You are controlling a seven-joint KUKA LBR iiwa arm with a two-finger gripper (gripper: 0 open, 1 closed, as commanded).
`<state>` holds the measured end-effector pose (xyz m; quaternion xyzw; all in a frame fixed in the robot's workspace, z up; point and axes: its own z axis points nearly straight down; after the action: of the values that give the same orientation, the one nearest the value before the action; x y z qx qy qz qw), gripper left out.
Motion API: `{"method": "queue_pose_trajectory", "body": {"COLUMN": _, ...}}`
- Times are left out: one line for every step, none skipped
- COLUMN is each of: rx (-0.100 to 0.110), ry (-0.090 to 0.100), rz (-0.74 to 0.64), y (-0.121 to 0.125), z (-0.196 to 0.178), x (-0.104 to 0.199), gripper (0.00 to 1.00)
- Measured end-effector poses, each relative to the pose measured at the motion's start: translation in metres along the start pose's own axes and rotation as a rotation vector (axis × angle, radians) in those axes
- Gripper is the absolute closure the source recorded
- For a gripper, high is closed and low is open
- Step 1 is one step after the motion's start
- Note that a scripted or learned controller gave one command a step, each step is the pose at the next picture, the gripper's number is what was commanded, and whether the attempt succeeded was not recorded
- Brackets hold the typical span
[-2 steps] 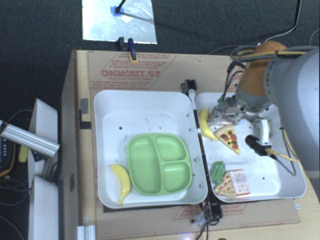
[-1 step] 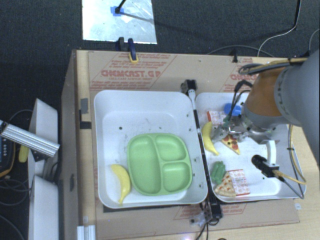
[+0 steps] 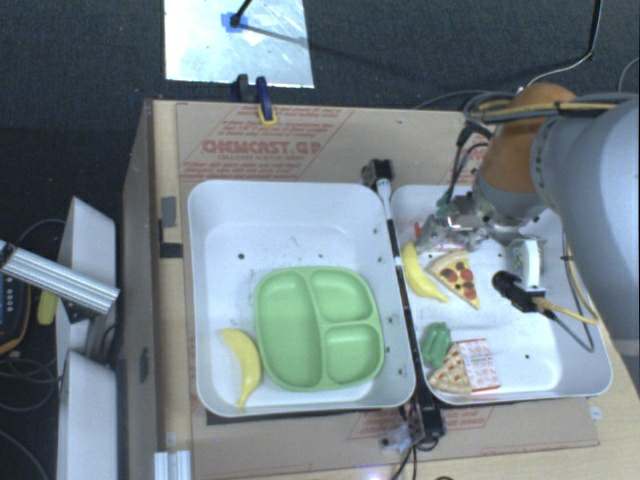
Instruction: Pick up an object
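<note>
My gripper (image 3: pixel 440 234) hangs low in the right bin (image 3: pixel 575 363), at its upper left part. Directly below it lies a toy pizza slice (image 3: pixel 458 276) with red dots. A yellow banana (image 3: pixel 421 275) lies along that bin's left wall, just left of the slice and close under the gripper. Nothing can be made out between the fingers. Further forward sit a small green toy (image 3: pixel 436 343) and a flat pizza-printed packet (image 3: pixel 466 366).
The left bin (image 3: pixel 290 218) holds a green divided plate (image 3: pixel 318 326) and a second yellow banana (image 3: pixel 243 363) at its front left. The grey arm with its orange band (image 3: pixel 515 153) reaches over the right bin's back right corner.
</note>
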<state>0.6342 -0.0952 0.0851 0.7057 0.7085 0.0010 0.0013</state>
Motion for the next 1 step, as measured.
{"method": "queue_pose_trajectory", "body": {"rx": 0.002, "ry": -0.001, "rz": 0.002, "y": -0.0336, "z": 0.0003, "x": -0.0001, "gripper": 0.0}}
